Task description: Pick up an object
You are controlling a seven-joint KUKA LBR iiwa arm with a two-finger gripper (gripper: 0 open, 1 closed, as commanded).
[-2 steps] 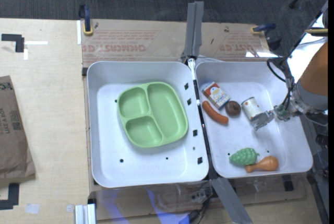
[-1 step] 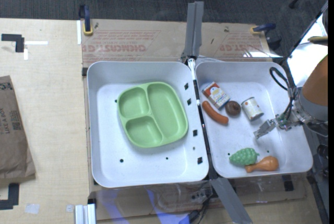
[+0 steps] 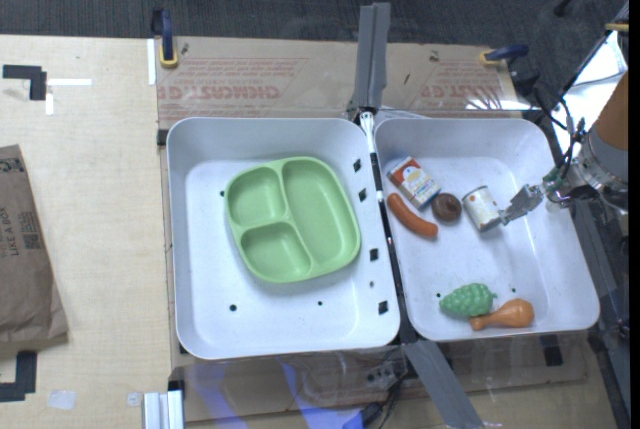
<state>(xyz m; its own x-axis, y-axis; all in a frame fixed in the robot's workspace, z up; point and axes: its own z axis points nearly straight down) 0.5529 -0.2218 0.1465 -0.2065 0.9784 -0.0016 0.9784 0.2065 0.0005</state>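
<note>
The right bin holds several toy foods. A red and white carton lies at its back left, with an orange-red sausage just in front of it. A brown round piece and a small silver can lie in the middle. A green bumpy piece and an orange drumstick-shaped piece rest near the front wall. My gripper reaches in from the right, low over the bin, its tip right beside the can's right side. Nothing is visibly held.
The left bin holds a green three-compartment plate. A grey divider post stands behind the seam between the bins. A brown paper bag lies on the bench at the far left.
</note>
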